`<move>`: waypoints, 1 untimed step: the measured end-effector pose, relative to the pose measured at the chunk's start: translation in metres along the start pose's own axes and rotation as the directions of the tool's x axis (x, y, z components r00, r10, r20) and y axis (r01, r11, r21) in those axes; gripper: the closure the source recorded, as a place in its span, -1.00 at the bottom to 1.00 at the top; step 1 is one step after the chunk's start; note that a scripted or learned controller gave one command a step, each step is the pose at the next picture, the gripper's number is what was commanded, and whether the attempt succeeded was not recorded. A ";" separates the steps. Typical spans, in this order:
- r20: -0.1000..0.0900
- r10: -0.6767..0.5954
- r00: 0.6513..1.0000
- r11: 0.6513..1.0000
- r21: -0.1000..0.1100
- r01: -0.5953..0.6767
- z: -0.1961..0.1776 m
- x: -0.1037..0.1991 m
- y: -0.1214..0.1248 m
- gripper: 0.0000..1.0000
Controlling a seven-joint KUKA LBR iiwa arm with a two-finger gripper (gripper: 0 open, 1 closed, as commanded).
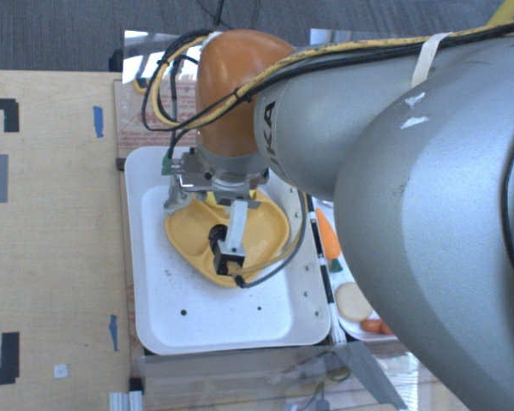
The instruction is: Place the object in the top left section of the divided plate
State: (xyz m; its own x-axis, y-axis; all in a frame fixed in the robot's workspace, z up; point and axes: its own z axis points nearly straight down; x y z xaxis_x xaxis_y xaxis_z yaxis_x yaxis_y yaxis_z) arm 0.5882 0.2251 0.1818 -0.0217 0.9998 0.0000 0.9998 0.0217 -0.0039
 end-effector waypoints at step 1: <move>0.000 -0.167 0.986 0.986 0.000 0.167 0.024 -0.067 -0.064 -1.00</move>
State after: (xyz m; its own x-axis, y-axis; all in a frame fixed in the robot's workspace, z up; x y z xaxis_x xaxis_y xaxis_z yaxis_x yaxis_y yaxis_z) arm 0.5254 0.1567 0.1578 -0.1887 0.9820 0.0005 0.9820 0.1887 -0.0042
